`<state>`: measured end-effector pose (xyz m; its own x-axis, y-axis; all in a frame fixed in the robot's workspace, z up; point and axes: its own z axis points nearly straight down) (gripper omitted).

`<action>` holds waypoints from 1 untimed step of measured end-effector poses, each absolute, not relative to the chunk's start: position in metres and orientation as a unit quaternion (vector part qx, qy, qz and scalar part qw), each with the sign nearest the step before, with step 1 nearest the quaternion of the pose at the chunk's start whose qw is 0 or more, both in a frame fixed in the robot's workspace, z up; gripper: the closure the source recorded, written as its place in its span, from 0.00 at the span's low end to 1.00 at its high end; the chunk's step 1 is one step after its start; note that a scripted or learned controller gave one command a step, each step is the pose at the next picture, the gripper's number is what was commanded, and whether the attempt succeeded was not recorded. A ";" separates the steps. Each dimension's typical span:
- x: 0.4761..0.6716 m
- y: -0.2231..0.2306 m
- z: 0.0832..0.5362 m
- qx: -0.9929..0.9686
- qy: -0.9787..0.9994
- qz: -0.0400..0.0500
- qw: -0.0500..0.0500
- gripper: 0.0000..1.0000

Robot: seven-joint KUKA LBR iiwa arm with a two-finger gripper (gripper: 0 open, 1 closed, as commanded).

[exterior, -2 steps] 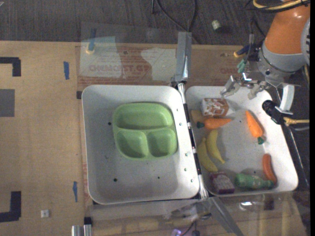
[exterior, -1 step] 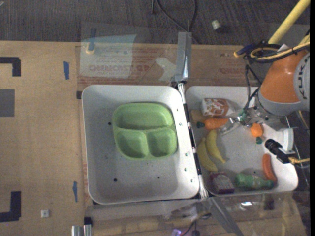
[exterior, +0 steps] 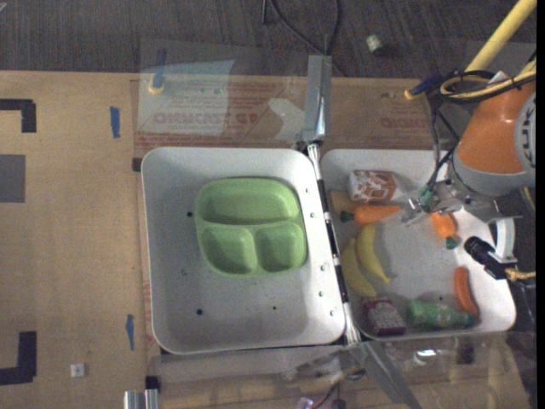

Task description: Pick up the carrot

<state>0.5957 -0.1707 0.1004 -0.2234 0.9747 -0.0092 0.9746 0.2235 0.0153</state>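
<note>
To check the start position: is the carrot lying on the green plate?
No, the carrot lies in the right bin, beside the bananas.

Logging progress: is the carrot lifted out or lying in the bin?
Lying in the bin. The carrot rests flat on the right bin floor, leafy end toward the divider, beside the bananas. The gripper is at its tip.

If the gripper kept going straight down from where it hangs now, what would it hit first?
Probably the carrot in the right bin: the gripper sits just above its right end. Depth is unclear from this slanted view, so it might miss and meet the bin floor.
</note>
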 end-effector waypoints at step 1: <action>0.556 -0.156 0.192 0.606 0.796 0.001 0.002 1.00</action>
